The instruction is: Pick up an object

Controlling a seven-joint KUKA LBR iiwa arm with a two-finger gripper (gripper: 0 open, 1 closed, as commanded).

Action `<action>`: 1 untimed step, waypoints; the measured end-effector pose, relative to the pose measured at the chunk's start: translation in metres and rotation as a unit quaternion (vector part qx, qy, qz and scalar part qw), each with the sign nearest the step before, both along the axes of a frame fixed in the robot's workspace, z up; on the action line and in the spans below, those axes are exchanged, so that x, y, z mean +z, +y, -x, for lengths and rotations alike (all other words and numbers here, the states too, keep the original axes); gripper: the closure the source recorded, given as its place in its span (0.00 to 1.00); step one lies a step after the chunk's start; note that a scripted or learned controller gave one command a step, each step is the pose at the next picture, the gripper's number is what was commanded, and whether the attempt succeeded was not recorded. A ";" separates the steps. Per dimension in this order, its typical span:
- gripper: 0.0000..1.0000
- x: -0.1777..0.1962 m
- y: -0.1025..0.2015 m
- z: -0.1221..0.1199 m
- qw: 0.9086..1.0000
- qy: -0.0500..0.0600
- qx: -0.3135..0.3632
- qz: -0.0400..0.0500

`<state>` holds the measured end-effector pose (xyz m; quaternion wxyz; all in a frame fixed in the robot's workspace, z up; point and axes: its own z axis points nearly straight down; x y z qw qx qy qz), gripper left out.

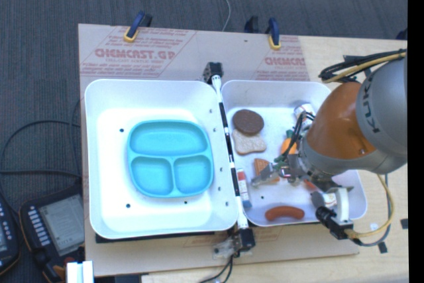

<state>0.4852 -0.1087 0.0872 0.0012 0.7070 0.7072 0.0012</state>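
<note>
We are seeing the grey-and-orange arm [348, 126] reaching in over the right bin [265, 86], with the pincer [270, 172] sitting low among the toy foods near that bin's middle. We are not managing to tell how far the pincer is parted or whether it is gripping anything, the tips are too small and cluttered. Just left of the pincer an orange wedge piece [261, 164] is lying, touching or nearly touching it. Up and left of the pincer a tan bread slice [249, 143] is lying, and beyond that a brown round patty [248, 120]. Below the pincer a red sausage [285, 213] is lying by the bin's near wall. Far left of the pincer the left bin [106, 93] is holding a blue divided plate [171, 157]. Both bins are sitting on the counter [119, 53]
</note>
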 end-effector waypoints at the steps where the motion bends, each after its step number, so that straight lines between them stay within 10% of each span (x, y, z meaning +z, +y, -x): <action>1: 1.00 0.011 0.000 -0.002 1.000 -0.002 -0.001 0.000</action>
